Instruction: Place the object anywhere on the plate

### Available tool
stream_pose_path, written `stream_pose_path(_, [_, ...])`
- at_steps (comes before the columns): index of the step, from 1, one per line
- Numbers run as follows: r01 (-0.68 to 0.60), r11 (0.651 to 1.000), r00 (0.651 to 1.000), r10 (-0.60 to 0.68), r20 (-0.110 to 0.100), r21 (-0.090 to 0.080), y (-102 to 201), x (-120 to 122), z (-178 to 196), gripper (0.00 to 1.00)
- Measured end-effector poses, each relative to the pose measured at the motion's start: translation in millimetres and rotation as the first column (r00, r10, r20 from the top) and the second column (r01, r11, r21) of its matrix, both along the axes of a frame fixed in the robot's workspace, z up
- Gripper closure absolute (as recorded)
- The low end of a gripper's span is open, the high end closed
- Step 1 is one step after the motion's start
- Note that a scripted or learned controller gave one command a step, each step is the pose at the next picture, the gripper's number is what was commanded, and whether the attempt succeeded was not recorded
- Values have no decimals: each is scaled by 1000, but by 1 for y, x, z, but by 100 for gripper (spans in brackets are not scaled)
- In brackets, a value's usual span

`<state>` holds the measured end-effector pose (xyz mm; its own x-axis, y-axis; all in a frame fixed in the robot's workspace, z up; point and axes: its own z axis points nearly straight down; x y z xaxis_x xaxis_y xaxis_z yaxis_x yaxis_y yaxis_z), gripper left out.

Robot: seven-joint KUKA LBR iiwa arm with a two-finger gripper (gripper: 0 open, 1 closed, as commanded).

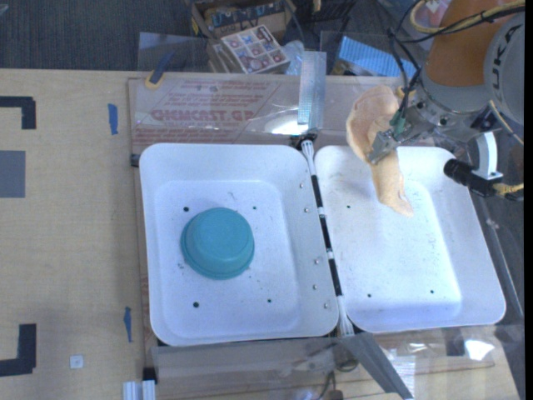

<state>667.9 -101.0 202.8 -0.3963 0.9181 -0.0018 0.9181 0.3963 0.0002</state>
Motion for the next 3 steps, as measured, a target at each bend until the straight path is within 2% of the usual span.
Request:
stream_pose_path(1, [-1,1000,1000,1,0,0,-1,1,19,100])
stream_pose_path(2, [-390,921,921,390,-4,4,40,-24,7,100])
stream_pose_path(3, [-716,698,698,716,-2,5,76,-46,1,100])
